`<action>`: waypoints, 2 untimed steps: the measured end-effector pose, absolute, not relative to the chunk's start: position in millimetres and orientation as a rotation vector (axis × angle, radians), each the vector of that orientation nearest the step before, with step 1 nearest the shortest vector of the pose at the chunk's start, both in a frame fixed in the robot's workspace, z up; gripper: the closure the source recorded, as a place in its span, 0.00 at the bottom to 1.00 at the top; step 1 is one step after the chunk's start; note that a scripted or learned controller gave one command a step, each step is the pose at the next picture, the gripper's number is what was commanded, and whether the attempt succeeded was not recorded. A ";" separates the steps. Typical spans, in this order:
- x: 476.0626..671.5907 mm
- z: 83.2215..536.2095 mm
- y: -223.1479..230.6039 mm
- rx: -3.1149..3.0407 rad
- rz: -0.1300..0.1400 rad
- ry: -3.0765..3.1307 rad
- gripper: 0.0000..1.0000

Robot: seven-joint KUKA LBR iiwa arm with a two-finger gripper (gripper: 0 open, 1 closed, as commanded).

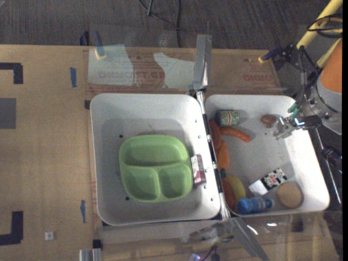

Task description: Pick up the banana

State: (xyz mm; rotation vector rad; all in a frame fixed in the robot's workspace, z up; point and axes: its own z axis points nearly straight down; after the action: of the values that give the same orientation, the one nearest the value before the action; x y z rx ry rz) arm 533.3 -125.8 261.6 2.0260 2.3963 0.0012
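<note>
Glinting near the frame's right edge, the hand (287,125) hangs over the right bin (318,167), its grip too blurred to tell and nothing seen in it. Well apart, the banana (236,188) lies at the bin's lower left, just above a blue bottle (253,204) and beside an orange piece (223,154). Light and soft-skinned, it likely wants a gentle hold across its middle; its lower end is hidden by the bottle.
</note>
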 end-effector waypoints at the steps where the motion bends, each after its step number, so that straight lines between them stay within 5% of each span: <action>1: 533.1 261.0 -125.2 2.026 0.000 2.398 0.00; 2: 515.3 194.5 -106.0 2.135 -0.001 2.305 0.00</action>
State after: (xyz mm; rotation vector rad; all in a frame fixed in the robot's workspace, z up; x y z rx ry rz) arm 515.3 -106.0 194.5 2.1355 2.3050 -0.0008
